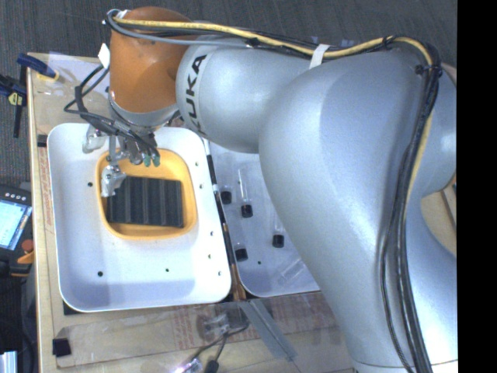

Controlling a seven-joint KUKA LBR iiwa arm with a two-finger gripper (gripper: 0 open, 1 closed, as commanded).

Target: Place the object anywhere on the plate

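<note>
The plate [105, 169] has a yellow rim and a dark ribbed middle, and lies in the upper half of the left bin [140, 290]. My gripper [128, 158] hangs below the orange wrist band, over the plate's upper left corner. A small pale metallic piece [114, 179] sits right under it at the plate's rim. Whether that piece is part of the gripper or a loose object is unclear from here. The wrist hides the top edge of the plate.
The grey arm covers most of the right bin [268, 282], where a few small dark pieces [246, 208] lie on its floor. A blue-screened device [12, 220] and cables sit off the bench's left edge.
</note>
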